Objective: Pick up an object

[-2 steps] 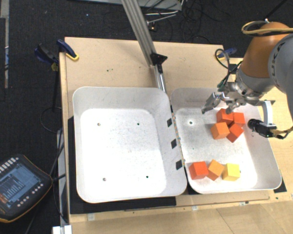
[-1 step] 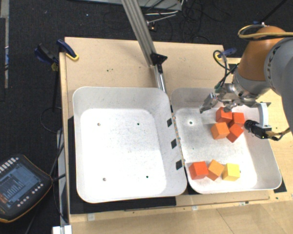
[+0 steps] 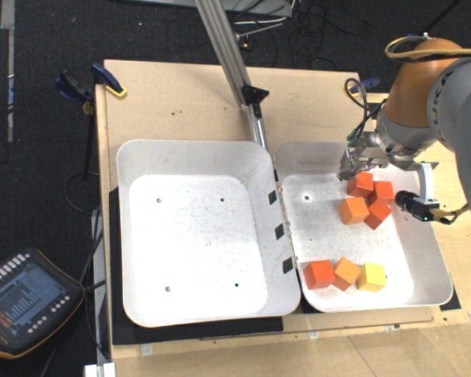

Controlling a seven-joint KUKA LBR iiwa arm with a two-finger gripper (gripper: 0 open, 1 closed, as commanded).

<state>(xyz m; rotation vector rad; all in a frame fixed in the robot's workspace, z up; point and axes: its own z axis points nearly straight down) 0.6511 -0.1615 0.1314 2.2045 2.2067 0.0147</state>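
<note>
Blocks, 7 in all, lie in the right bin (image 3: 424,289), taken here as the landmark. 4 orange-red ones cluster near its upper middle: top block (image 3: 364,184), one just right of it (image 3: 383,190), a paler orange block (image 3: 353,210) below, a darker tilted block (image 3: 377,213) touching that one. 3 more sit in a row near the bin's lower edge: red-orange block (image 3: 320,274), orange block (image 3: 347,272), yellow block (image 3: 373,276). Gripper (image 3: 353,168) is down at the upper edge of the cluster, just above-left of the top block, near the bin's back wall. Cannot tell how the gripper is set; tip too dark and small. No block visibly raised or carried; all appear to rest on the bin floor. Judgement: approach made, grasp unconfirmed, lift not yet done. Left bin (image 3: 141,163) sits alongside.
</note>
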